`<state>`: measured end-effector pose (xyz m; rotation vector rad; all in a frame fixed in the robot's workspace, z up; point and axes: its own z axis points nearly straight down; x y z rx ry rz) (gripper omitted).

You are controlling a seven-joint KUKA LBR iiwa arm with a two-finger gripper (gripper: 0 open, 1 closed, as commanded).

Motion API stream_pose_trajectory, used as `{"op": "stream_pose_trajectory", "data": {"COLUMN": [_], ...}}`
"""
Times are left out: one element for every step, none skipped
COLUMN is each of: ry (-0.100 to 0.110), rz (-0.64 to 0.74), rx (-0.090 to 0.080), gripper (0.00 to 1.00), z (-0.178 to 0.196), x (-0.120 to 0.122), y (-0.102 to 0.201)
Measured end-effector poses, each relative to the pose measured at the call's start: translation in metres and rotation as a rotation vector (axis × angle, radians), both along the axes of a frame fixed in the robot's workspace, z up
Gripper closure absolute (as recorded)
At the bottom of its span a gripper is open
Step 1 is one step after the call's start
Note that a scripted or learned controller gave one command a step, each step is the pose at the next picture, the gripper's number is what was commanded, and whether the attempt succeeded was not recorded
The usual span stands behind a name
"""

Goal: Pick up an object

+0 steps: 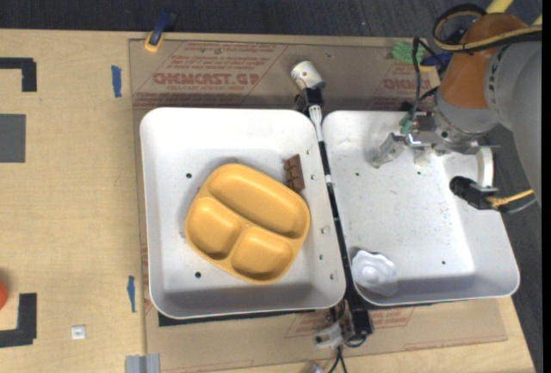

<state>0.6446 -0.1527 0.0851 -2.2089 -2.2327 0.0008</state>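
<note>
A yellow three-compartment plate [248,222] lies tilted in the middle of the left bin [164,190]. A small brown block [294,172] sits by that bin's right wall, just above the plate. In the near left corner of the right bin [430,225] rests a small crumpled white object [372,269]. My gripper [385,152] hangs over the far part of the right bin, well away from the white object, with nothing seen in it. The grey arm with its orange band [469,74] comes in from the right.
A white-capped fitting [304,72] stands at the back, where the two bins meet. A black and yellow cable [482,195] hangs off the wrist over the right bin's right side. A blue clip [157,34] sits at the cardboard's far left corner.
</note>
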Motion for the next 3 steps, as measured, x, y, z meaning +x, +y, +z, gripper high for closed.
{"op": "stream_pose_trajectory", "data": {"ry": [0.000,-0.002,-0.006], "rz": [-0.247,-0.207,-0.205], "rx": [0.001,-0.001,-0.001], "gripper": [0.00,0.00,1.00], "z": [0.000,0.000,0.011], "x": [-0.048,-0.030,-0.028], "y": [0.045,0.001,0.003]}}
